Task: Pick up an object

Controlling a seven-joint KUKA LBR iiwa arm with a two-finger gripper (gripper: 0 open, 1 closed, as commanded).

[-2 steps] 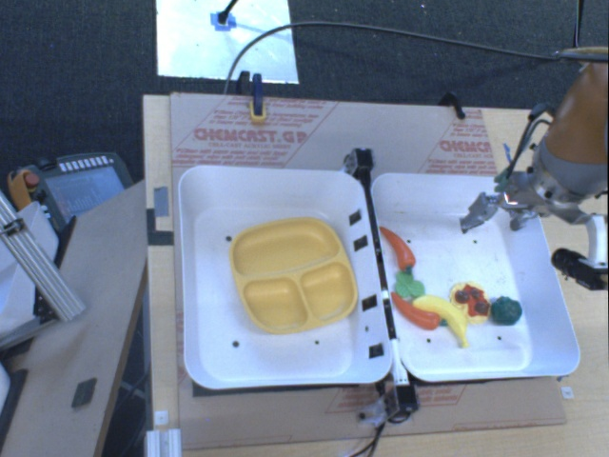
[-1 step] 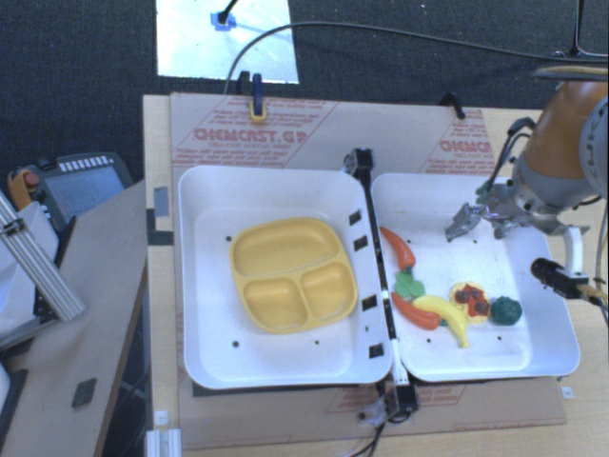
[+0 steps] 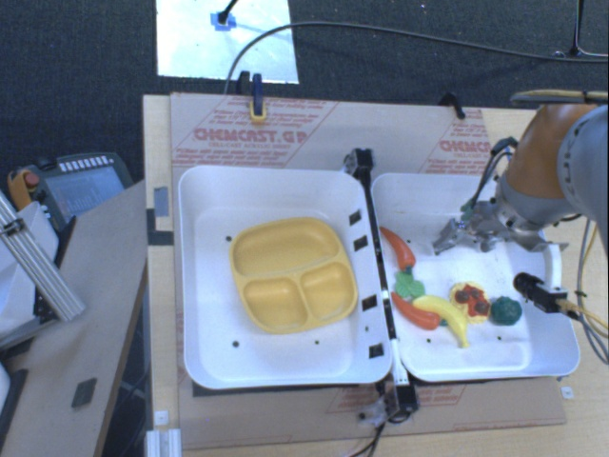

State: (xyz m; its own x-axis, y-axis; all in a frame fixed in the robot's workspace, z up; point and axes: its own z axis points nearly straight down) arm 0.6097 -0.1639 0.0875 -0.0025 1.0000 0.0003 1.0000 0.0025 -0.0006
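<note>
The right bin (image 3: 542,350) holds several toy foods. A red chili (image 3: 400,248) lies near its left wall, with a green leafy piece (image 3: 409,285) and an orange-red carrot (image 3: 417,313) below it. A yellow banana (image 3: 448,315), a yellow and red pizza-like piece (image 3: 469,298) and a dark green lump (image 3: 505,310) lie toward the front. My gripper (image 3: 457,235) hangs over the bin's upper middle, above and to the right of the chili and apart from every toy. Nothing shows in its grasp.
The left bin (image 3: 205,255) carries a yellow divided plate (image 3: 293,274). A black divider (image 3: 373,255) runs between the bins. The grey arm with its orange band (image 3: 557,150) and cables cover the right bin's upper right corner. A black part (image 3: 536,291) juts out beside the dark green lump.
</note>
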